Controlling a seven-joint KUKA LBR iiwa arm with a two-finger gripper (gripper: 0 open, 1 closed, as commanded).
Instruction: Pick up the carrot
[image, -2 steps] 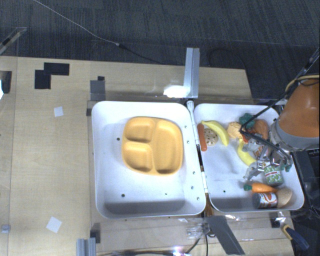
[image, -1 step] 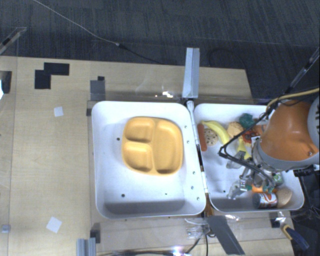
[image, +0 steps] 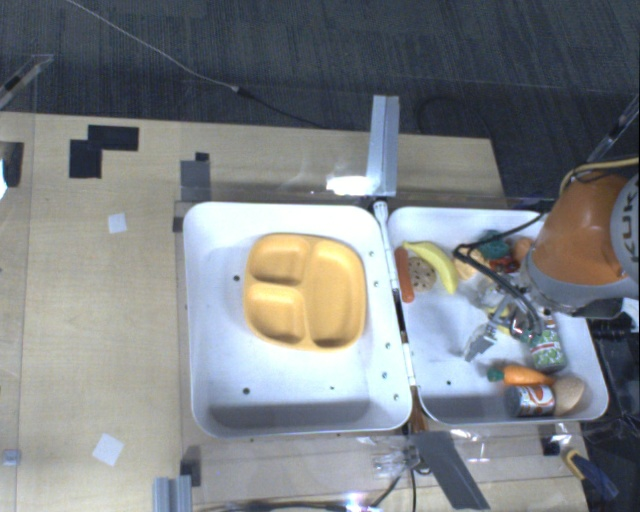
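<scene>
While the carrot (image: 524, 376) lies unheld near the right bin's (image: 440, 395) front wall, the gripper (image: 484, 340) hovers just left of and above it
The fingers look slightly parted, gripping nothing. The carrot seems a light, rigid, smooth toy; best pinched across its orange middle, clear of the can (image: 531, 400) touching below

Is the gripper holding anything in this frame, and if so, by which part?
Nothing is held. The gripper hangs over bare floor of the right bin, nothing between its fingers. The carrot lies apart from it, by a can.
</scene>
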